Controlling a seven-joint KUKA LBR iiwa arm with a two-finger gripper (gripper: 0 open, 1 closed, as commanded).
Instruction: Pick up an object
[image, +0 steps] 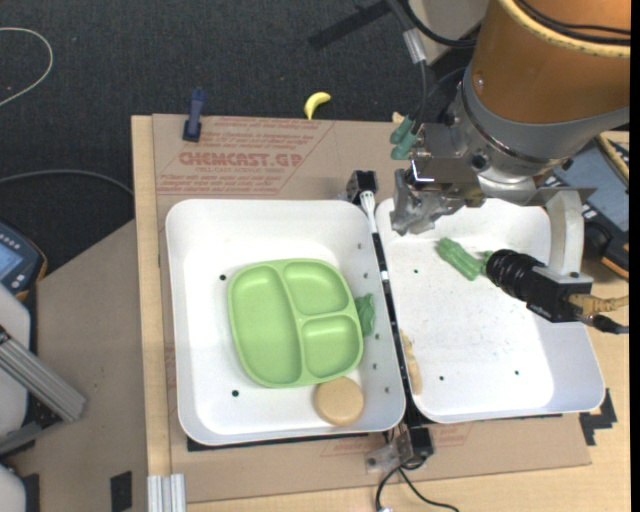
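Note:
My gripper (418, 214) hangs over the far left corner of the right bin (520, 390), under the grey and orange arm. A small green ridged block (458, 258) lies in that bin, just right of and nearer than the gripper, apart from it. In the left bin (190, 300) a light green divided plate (295, 322) lies flat. A round tan disc (339, 401) rests against the plate's near edge. A small dark green piece (366, 312) pokes out at the plate's right side.
A tan scrap (411, 366) sits on the seam between the two bins. Behind the bins, on the cardboard, a blue clip (193, 115) and a small yellow banana shape (317, 102) lie outside the bins.

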